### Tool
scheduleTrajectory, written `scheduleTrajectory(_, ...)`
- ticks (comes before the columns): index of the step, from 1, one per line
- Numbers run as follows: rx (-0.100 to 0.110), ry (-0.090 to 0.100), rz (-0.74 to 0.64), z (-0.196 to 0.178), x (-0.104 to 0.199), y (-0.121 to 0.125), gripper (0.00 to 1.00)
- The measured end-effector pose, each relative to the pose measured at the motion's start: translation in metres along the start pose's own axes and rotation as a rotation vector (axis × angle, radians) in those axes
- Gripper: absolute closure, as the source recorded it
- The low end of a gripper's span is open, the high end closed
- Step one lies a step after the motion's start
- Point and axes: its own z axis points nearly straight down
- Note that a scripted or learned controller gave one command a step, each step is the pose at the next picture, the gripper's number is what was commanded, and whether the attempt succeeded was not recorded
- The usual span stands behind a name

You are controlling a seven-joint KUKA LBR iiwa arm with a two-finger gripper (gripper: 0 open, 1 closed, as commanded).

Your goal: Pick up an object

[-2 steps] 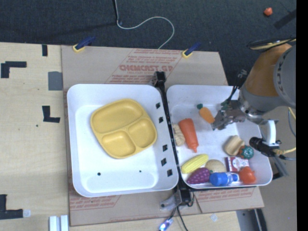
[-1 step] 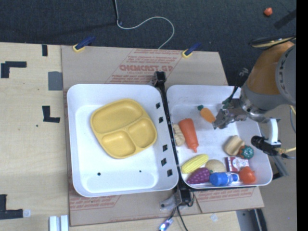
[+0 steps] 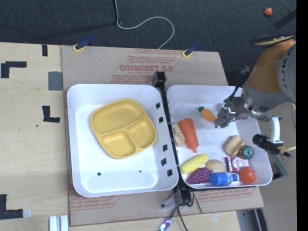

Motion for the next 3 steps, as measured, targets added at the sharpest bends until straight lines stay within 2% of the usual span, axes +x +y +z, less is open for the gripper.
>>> scheduleTrajectory(3,0.005,0.002,0.000,-0.028,0.001,-0.001,1.00)
